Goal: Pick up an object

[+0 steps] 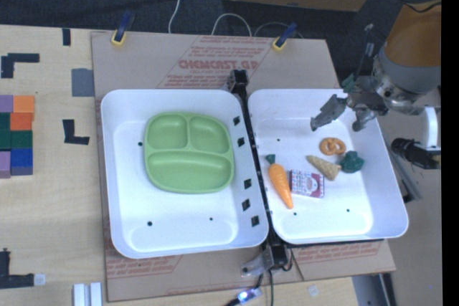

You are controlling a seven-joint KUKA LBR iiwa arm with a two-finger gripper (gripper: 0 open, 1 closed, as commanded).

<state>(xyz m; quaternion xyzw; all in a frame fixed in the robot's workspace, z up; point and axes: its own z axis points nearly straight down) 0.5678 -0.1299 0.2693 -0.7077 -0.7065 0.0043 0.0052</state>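
Standing side by side on a brown cardboard sheet (215, 61), two shallow white plastic bins meet along a central divide. The left white bin (122, 154) contains one item: a pale green plastic plate (189, 153) with three compartments, lying flat near the bin's middle. The right white bin (373, 218) contains five small items grouped in its central area. An orange toy carrot with a green top (280, 183) lies at the left of the group, touching or just beside a small pink-and-white carton (307, 183). A tan wedge-shaped piece (324, 167) lies just right of the carton's upper edge. An orange-brown pretzel-shaped toy (332, 146) sits above the wedge, and a dark green lumpy object (352, 162) sits at the group's right, close to both. The grey arm with an orange band (414, 32) enters from the right. Its two-finger gripper (343, 115) hangs over the upper part of the right bin, above the pretzel-shaped toy and apart from it. The fingers are spread, one (326, 113) to the left and one (361, 118) to the right, with nothing between them. Coloured blocks (16, 136) are stacked on the wooden bench (50, 226) at far left, well apart from the bins.
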